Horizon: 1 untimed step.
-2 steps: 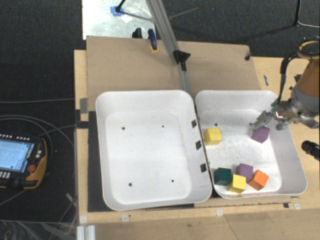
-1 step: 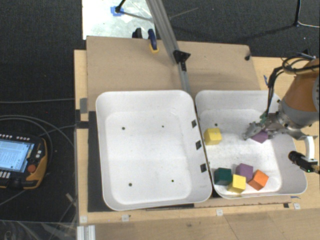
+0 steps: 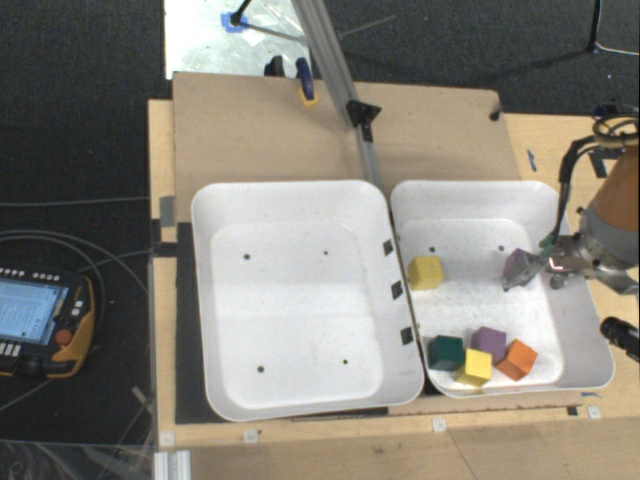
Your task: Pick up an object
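Reached in from the right edge with the arm (image 3: pixel 616 208), and hung the claw (image 3: pixel 520 268) low over the floor of the right bin (image 3: pixel 462 192), close to that bin's right wall. Could not tell from the slanted overhead angle whether the claw was spread or closed. Showed nothing plainly gripped.

Left one yellow block (image 3: pixel 425 272) alone on the white floor, level with the claw and well apart to its left, near the wall shared with the left bin (image 3: pixel 290 194). Kept four more blocks bunched along the near wall of the right bin, below the claw and clear of it: a green block (image 3: pixel 446 352) farthest left, a purple block (image 3: pixel 488 341) next, a second yellow block (image 3: pixel 477 366) just in front of and touching the purple one, and an orange block (image 3: pixel 517 359) farthest right, the nearest of the group to the claw.

Set both bins side by side on the brown surface (image 3: pixel 250 128), beneath a grey pole (image 3: pixel 325 43) slanting in from the top. Lay to the far left, off the surface, on dark floor: a handheld controller (image 3: pixel 35 313) with a lit screen.
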Available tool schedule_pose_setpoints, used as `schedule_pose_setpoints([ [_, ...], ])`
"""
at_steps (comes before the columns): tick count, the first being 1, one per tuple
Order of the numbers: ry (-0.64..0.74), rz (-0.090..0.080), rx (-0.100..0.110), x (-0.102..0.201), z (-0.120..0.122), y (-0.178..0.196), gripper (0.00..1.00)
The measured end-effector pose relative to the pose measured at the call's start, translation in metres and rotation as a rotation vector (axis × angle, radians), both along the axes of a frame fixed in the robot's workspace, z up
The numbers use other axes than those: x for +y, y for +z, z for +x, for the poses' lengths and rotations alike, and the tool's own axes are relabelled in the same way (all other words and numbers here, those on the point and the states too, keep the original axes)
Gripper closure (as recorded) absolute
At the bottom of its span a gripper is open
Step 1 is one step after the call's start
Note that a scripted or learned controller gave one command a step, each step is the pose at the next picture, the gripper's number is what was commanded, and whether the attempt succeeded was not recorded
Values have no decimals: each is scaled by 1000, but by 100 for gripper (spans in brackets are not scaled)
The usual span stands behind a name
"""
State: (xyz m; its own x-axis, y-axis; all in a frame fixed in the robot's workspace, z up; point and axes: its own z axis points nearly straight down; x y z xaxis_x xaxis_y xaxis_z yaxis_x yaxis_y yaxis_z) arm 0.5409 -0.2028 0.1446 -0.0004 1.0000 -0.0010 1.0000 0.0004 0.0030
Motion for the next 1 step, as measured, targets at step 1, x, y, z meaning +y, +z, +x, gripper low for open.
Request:
schedule_pose_setpoints([
  [1, 7, 0, 0, -11, 70, -56, 0],
])
